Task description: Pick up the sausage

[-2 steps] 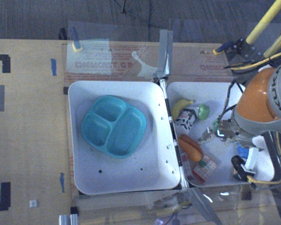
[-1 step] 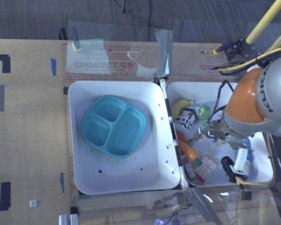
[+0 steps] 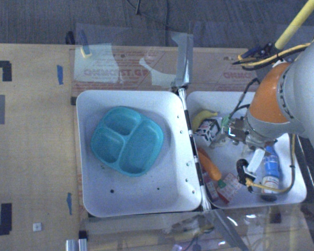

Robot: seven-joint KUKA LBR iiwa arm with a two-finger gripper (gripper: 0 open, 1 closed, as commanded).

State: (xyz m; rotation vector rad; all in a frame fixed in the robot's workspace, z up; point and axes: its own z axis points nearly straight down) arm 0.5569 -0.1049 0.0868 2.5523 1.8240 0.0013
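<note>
Several items crowd the right bin [image 3: 298,190], so the gripper [image 3: 220,131], its state impossible to tell, could snag the banana [image 3: 203,117] instead of the sausage [image 3: 210,166].

Light falls evenly and fairly bright from above, with a cool bluish cast over the tabletop [image 3: 31,156]. The white bins [image 3: 94,192] look slightly washed out. A soft shadow rims the teal plate [image 3: 126,140]. Clear plastic sheeting [image 3: 120,67] catches faint glare. Detail is soft and grainy throughout.
</note>
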